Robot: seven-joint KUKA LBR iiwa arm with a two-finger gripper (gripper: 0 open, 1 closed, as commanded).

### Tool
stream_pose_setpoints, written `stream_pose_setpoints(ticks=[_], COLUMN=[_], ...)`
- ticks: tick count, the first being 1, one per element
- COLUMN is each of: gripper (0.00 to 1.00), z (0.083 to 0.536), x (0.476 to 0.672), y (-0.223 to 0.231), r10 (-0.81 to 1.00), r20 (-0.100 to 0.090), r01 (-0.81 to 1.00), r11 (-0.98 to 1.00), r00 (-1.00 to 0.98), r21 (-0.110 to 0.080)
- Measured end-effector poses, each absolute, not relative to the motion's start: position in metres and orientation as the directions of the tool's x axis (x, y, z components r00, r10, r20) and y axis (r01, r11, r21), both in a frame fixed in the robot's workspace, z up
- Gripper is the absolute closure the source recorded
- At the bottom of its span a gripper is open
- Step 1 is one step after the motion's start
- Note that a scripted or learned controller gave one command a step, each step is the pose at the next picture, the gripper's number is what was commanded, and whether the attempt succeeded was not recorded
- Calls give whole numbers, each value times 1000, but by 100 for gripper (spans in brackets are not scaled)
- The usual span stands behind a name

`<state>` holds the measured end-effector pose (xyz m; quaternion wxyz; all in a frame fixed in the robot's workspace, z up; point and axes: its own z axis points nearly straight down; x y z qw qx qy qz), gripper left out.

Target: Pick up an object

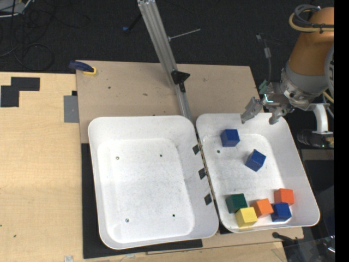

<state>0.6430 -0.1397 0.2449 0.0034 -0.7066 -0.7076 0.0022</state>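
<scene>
Camera view, blue cube (230, 137) below open jaws

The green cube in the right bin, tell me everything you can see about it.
The green cube is a small dark green block, matte, with plain faces. It sits flat on the floor of the right bin, near the front rim. The yellow cube touches its front right corner; the orange cube lies just to its right.

A pale wooden bench (38, 162) fills the left, with a browner board (163, 91) set on it. Behind lies dark floor (82, 26) with loose cables (22, 4). A slanted aluminium rail (161, 42) rises from the board. A blue clamp (82, 67) grips its corner.
</scene>
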Motion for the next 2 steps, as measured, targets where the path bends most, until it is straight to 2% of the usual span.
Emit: stream_pose_setpoints(ticks=[1,2], gripper=[0,0], z=[248,185], x=[644,638], y=[-140,-135], r10=[1000,1000], r20=[0,2], r01=[1000,1000], r11=[4,1], r00=[-4,-1], r21=[-3,-9])
